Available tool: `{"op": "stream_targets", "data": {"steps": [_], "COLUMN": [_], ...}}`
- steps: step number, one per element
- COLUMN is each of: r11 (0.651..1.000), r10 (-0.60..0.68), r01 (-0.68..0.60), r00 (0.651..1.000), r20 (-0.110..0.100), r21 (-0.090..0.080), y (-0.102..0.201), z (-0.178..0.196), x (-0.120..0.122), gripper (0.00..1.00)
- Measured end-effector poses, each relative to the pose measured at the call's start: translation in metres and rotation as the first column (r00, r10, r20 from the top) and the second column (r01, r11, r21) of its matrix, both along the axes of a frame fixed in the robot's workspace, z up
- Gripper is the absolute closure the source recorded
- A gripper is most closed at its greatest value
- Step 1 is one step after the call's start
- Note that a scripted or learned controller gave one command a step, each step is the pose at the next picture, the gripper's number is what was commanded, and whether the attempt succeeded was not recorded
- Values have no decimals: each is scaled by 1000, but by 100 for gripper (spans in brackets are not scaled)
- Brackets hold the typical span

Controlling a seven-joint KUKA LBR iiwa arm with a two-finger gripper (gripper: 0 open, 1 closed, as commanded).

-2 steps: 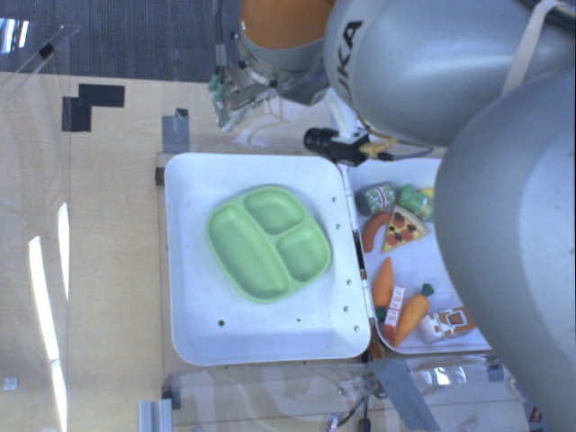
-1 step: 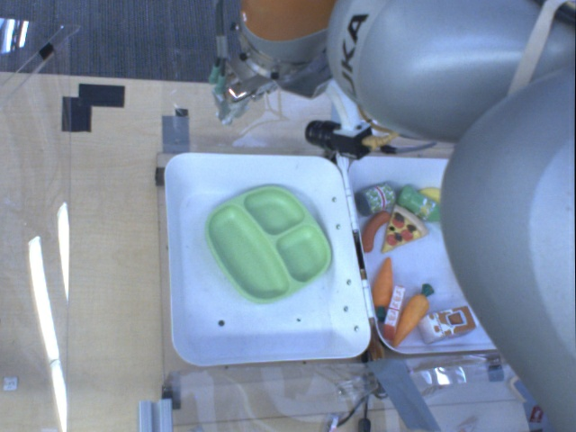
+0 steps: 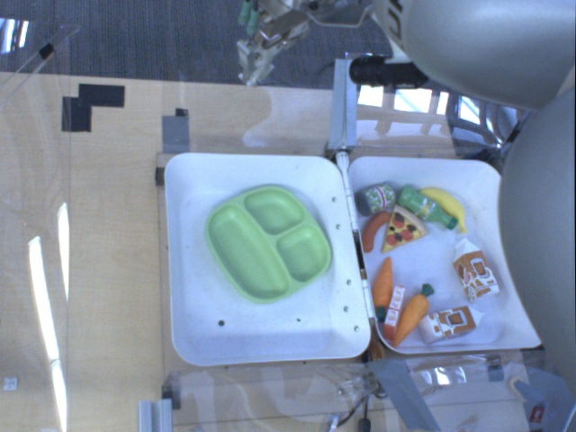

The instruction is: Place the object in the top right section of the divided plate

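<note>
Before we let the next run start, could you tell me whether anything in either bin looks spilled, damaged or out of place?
Nothing stands out. The green divided plate lies flat in the left bin, its sections bare. The toy food, including the pizza slice and carrot, lies loosely jumbled in the right bin. The gripper is above the bench, beyond both bins.

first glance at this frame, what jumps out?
The light green divided plate sits alone in the left white bin. The right bin holds a cluster of toy food: a pizza slice, two carrots, a banana and small cartons. The grey arm looms over the top right, its pincer hanging above the bench beyond both bins.
</note>
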State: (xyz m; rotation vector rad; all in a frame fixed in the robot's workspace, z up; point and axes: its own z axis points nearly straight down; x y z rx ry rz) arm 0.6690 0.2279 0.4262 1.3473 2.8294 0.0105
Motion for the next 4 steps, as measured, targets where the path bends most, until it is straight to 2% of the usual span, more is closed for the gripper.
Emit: {"op": "stream_targets", "data": {"steps": [1,2,3,4], "r11": [1000,997,997,982], "r10": [6,79,78,190], "r01": [-6,-79,-78,-190], "r00": [1000,997,997,982], "r20": [7,-6,2,0], "r21": [2,0,4,-1], "y": [2,-32,-31,-4], "z": [13,-232,-220,-152], "x": [0,-83,-81,-35], "gripper": [100,100,100,100]}}
